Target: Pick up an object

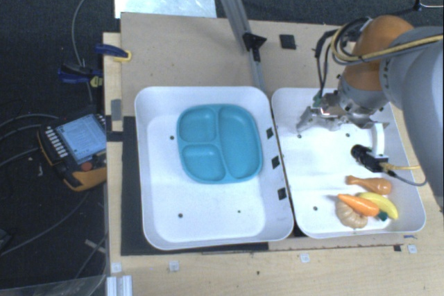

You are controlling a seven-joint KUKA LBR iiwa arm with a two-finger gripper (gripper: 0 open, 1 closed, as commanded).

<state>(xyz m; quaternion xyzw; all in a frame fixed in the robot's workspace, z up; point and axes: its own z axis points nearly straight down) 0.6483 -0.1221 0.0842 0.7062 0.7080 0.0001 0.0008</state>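
The gripper [310,119] hangs over the right bin [312,177]; I cannot tell how its claw stands. Toy food [364,204] lies in that bin's near corner, well apart.

No legible text, label, brand, number or sign was present; the handheld pendant's [75,143] screen was too blurred to read.

The arm [409,66] runs off the right edge; its gripper's [310,118] fingers (small, grey) blur together, gap unreadable.
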